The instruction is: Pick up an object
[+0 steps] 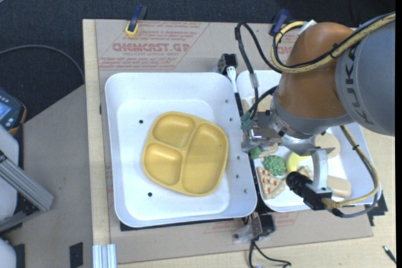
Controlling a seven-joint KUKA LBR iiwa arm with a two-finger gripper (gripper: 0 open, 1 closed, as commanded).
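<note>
Can't tell how the gripper jaws stand, arm's hiding them. One yellow divided tray in the left bin; several small toys in the right bin.

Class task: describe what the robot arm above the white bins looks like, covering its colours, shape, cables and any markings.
The grey robot arm is thick and rounded, with a wide glossy orange band above its wrist. Large dark letters are partly visible on the grey shell. Yellow and black cables loop around the orange section, and another thin black cable runs below. A black cylindrical part projects near the wrist.
</note>
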